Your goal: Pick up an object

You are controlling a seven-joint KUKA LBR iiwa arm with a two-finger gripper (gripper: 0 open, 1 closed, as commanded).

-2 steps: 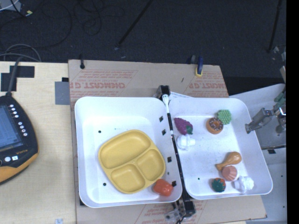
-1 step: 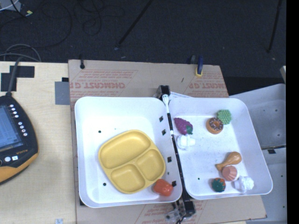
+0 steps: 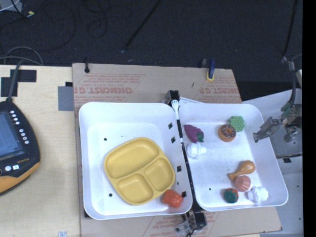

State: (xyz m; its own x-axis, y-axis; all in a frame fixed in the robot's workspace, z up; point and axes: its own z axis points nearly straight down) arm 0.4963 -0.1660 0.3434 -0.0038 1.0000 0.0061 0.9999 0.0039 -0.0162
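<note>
The right bin (image 3: 266,162) holds several small toys: purple grapes (image 3: 193,132), a white piece (image 3: 196,150), a brown donut (image 3: 227,132), a green bumpy ball (image 3: 237,123), a tan drumstick (image 3: 242,168), a pink piece (image 3: 242,182), a dark green piece (image 3: 230,195) and a white lump (image 3: 257,194). A yellow divided plate (image 3: 138,169) lies in the left bin (image 3: 94,132), with a red tomato-like toy (image 3: 172,198) by its lower right corner. My gripper (image 3: 265,128) sits just outside the right bin's right rim, away from every toy, with nothing seen in it.
A raised divider (image 3: 180,147) separates the two bins. A teach pendant (image 3: 12,142) lies on the bench at the far left. Cardboard (image 3: 148,85) lies under the bins. Bare floor shows in the right bin's middle.
</note>
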